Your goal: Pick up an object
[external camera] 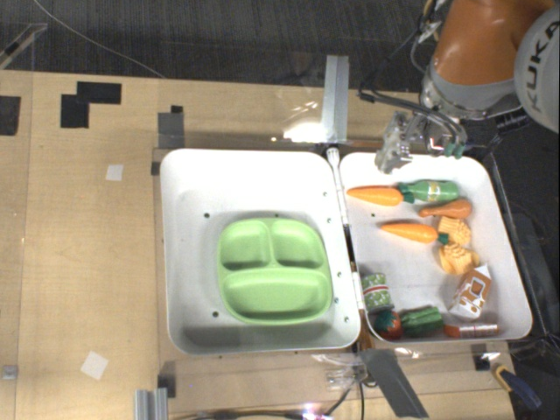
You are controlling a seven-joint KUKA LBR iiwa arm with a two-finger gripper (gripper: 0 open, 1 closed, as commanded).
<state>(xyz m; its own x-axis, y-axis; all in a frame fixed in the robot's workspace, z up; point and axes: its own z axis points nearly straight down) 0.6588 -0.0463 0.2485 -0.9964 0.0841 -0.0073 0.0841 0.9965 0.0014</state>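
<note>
The pincer [391,157] hangs over the right bin's [507,226] far rim, gripping nothing; how wide it stands, I cannot tell. Just below lie 1 carrot [375,196] and a green bottle [429,190], touching: a descent risks nudging both aside.

The arm [494,38] enters at the frame's one to two o'clock corner. Its broad rounded segment is glossy orange, meeting a pale grey shell that carries dark block lettering, partly cut off by the frame edge. Below the orange sits a grey collar ring. Thin black and yellowish cables loop around the wrist. The gripper [395,151] is bare silvery metal with small dark fittings.
</note>
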